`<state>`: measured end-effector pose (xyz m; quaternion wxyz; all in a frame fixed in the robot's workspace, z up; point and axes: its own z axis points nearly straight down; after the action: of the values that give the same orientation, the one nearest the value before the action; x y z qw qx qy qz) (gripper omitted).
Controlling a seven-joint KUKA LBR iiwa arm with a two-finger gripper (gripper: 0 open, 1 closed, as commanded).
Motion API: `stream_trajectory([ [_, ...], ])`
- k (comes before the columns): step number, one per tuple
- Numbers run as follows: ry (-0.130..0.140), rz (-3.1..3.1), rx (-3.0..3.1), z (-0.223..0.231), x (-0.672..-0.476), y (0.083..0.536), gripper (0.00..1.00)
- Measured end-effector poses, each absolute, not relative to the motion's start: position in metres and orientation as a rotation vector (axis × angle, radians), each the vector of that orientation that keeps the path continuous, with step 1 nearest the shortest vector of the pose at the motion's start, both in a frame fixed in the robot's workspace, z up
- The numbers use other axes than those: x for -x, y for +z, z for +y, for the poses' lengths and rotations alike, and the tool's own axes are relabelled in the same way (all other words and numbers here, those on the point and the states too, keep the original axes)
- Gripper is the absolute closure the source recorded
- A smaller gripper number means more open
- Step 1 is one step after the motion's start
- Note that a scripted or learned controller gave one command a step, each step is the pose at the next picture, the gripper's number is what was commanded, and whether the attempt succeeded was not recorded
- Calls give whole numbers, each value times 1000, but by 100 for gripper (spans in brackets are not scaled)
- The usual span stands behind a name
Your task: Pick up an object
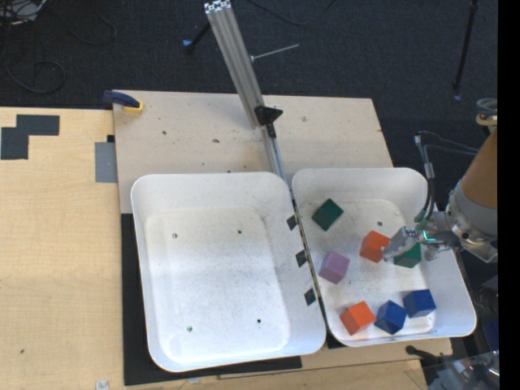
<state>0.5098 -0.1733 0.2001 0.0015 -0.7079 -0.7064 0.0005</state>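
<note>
Pale wooden bench (49, 242), white bins (211, 275), dark floor (366, 39)

Two bins sit side by side on the bench (325, 128). The right bin (357, 177) holds seven blocks: one (327, 214) at the back, one (334, 266) by the left wall, two (374, 246) mid-right, three (391, 316) along the front. The gripper (404, 246) is low over the mid-right pair.

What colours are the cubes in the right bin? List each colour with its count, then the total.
Cubes in the right bin:
Green: 2, green cube and green cube at the gripper
Orange: 2, orange cube and front orange cube
Blue: 2, blue cube and right blue cube
Purple: 1, purple cube
Total: 7
</note>
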Motion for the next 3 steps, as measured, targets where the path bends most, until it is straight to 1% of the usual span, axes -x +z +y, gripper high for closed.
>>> stream_trajectory([
  [1,6,-2214,2217,-174,-518,142,0],
  [2,0,-2217,2224,-173,-518,91,0],
  [3,0,-2208,2229,-174,-518,103,100],
])
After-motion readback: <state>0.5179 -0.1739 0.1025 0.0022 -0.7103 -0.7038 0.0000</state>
